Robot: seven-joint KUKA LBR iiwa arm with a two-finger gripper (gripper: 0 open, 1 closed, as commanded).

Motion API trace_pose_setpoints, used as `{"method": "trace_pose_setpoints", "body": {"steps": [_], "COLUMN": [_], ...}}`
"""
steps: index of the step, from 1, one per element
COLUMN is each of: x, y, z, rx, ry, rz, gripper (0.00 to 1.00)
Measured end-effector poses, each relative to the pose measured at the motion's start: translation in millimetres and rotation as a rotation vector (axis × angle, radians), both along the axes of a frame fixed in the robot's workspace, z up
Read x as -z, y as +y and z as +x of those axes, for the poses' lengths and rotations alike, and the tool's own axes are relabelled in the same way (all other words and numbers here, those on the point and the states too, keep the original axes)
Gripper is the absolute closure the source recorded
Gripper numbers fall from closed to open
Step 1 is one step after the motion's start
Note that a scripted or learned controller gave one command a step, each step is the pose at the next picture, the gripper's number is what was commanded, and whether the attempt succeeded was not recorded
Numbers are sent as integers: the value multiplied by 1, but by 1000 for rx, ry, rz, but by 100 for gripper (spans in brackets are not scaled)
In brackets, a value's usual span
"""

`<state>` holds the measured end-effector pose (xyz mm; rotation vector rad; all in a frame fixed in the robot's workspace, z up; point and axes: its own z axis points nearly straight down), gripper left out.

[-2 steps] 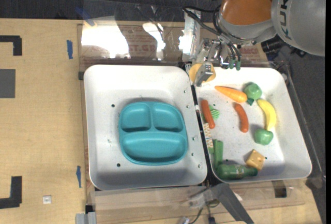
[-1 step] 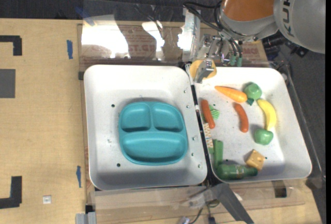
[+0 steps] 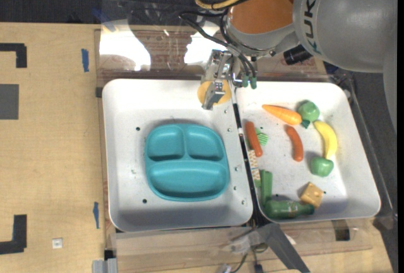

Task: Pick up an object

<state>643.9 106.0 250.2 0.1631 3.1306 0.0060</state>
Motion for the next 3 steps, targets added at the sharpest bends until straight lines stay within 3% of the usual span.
{"method": "trace_pose_setpoints", "body": {"steps": [1, 2, 3], "x": [-13, 34, 18], "y": [-1, -7, -6], "z": [2, 9, 11], "rx": [2, 36, 34], "ry": [-10, 7, -6], "rz": [0, -3, -1], "gripper": [100, 100, 100]}}
